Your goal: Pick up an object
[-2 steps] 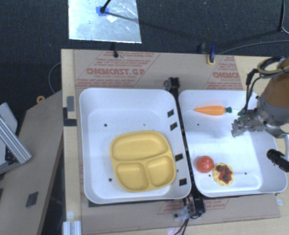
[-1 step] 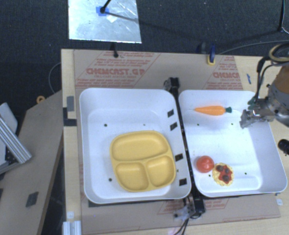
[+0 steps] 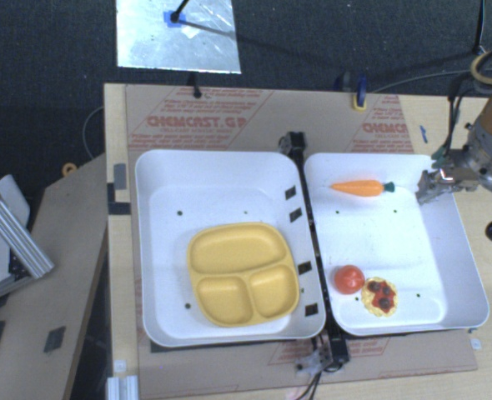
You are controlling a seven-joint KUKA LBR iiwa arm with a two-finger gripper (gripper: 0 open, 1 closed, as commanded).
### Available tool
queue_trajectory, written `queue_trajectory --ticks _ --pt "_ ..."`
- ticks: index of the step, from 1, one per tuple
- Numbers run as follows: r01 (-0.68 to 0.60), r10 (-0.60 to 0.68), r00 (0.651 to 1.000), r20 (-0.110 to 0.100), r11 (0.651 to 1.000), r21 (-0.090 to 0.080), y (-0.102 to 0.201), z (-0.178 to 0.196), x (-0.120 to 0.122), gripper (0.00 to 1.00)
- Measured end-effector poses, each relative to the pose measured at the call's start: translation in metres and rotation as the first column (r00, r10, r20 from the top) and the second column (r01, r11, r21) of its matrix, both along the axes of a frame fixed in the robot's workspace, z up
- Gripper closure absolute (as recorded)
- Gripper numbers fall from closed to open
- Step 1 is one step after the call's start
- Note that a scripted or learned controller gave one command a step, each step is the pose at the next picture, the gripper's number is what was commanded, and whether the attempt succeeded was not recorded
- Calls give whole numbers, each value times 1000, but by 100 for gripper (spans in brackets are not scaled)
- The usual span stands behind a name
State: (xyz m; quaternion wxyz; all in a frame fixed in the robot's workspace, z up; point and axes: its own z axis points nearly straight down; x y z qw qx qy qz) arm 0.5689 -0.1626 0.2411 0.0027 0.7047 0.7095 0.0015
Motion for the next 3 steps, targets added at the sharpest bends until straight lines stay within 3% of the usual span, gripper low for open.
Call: queue_trajectory --ticks 1,3 --pt "0 0 1000 1 1000 0 0 54 1 100" --pt "-4 4 1000 -5 1000 3 107 51 4 100"
